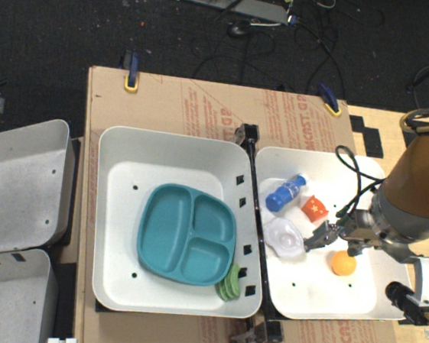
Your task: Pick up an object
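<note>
The right bin (323, 302) holds a small blue bottle (283, 193), a red block (315, 209), a clear plastic cup (284, 239) and an orange ball (342, 264). My gripper (336, 236) hangs low over this bin, between the clear cup and the orange ball, just above the ball's upper left. Nothing shows between its dark fingers. The arm's orange band (423, 179) fills the right side above it.
The left bin (119, 194) holds a teal divided plate (188, 235) and a green object (229, 282) at its lower right corner. A black divider (254, 217) runs between the bins. Grey trays (13, 182) lie off the bench to the left. Cables (357, 171) trail by the wrist.
</note>
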You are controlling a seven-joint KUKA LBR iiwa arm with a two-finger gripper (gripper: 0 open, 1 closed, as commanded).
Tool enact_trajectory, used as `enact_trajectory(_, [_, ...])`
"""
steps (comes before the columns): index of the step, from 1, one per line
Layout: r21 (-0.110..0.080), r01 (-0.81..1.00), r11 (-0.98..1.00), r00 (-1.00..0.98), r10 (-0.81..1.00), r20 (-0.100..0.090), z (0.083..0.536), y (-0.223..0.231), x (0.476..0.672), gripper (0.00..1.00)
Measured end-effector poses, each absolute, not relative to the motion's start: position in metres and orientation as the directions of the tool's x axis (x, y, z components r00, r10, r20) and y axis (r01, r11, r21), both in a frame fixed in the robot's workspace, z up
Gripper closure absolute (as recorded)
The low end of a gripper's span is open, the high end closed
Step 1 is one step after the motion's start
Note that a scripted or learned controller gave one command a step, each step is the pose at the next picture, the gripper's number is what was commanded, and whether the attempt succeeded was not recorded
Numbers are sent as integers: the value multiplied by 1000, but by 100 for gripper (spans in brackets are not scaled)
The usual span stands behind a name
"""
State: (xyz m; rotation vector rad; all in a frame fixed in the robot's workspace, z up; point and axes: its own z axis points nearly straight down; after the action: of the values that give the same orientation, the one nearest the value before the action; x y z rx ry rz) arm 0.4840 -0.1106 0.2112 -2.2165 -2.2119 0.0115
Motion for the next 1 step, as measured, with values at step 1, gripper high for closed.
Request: enact_trajectory(1, [-2, 1000, 1, -1, 1000, 0, 216, -110, 486, 0])
